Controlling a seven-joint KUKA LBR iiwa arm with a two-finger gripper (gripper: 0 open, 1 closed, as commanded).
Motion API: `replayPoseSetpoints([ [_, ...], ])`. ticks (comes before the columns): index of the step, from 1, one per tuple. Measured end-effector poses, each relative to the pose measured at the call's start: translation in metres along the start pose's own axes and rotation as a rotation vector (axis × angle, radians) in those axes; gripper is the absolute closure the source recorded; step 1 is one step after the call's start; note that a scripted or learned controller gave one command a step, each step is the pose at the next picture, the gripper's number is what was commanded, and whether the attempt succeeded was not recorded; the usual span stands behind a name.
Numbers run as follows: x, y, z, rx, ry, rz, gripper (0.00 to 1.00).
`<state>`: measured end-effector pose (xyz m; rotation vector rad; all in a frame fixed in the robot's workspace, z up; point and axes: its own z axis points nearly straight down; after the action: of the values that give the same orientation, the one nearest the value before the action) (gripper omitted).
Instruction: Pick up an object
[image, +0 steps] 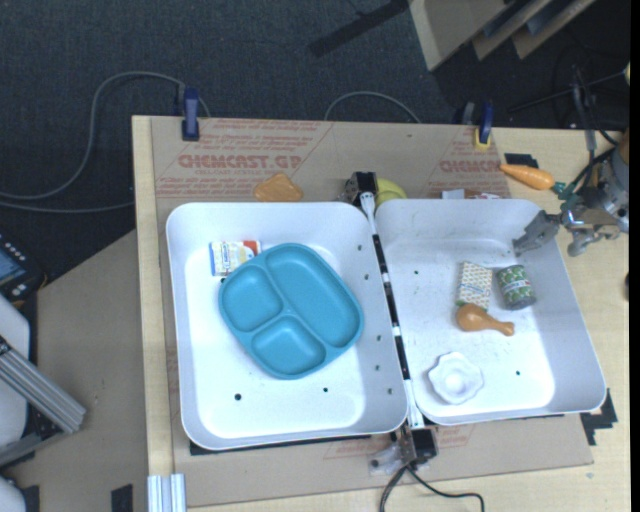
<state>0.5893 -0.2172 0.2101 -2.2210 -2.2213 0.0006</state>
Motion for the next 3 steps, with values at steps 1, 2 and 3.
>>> replayPoseSetpoints([
  [1,-0.001,0.011,0.129,-0.002,0.013,-0.002,0.00],
  [2,-0.007,0.009,0.115,-0.003,-0.001,-0.002,1.00],
  [3,0.055,0.080,0.125,-0.007,-0.002,-0.005,1.00],
])
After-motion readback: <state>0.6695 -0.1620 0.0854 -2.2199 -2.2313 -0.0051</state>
